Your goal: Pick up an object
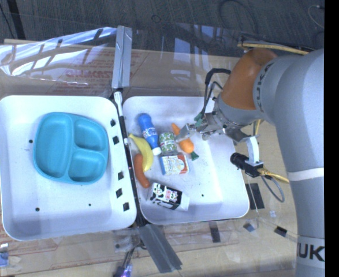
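Note:
The right bin [227,203] holds a cluster of small items: a blue bottle [146,128], a yellow banana [144,152], an orange sausage-like piece [140,172], a green can [168,143], a small carton [174,164], an orange carrot-like toy [184,143] and a black-and-white carton [168,196]. My gripper [197,126] reaches in from the right, low over the bin, just right of the orange toy. I cannot tell how its fingers stand or whether anything is between them.
The left bin [19,212] holds a blue divided plate [71,148]. A metal divider [121,59] runs between the bins at the back. The grey arm [290,114] with its orange band [244,85] covers the right bin's right rim. Cables [267,175] lie beside it.

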`<state>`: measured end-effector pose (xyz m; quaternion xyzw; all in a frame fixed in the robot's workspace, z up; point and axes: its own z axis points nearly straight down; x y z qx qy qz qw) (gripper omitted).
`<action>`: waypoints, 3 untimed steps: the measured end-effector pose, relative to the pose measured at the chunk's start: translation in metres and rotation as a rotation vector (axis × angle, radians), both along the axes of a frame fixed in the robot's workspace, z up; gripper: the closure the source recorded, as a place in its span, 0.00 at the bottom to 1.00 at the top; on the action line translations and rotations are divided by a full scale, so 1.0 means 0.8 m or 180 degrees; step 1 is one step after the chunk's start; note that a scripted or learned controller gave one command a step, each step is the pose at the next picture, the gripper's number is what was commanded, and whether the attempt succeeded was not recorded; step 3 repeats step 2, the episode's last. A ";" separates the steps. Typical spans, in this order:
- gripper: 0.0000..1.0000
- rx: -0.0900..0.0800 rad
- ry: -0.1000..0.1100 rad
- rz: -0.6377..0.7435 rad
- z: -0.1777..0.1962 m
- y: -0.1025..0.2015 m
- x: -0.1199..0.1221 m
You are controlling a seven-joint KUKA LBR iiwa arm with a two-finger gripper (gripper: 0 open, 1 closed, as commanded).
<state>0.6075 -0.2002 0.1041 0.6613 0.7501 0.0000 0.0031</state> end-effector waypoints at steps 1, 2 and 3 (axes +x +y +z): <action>1.00 0.0004 0.0014 0.0019 0.011 0.002 0.000; 1.00 0.0010 0.0013 0.0271 0.155 -0.013 0.035; 1.00 0.0010 0.0013 0.0271 0.155 -0.013 0.035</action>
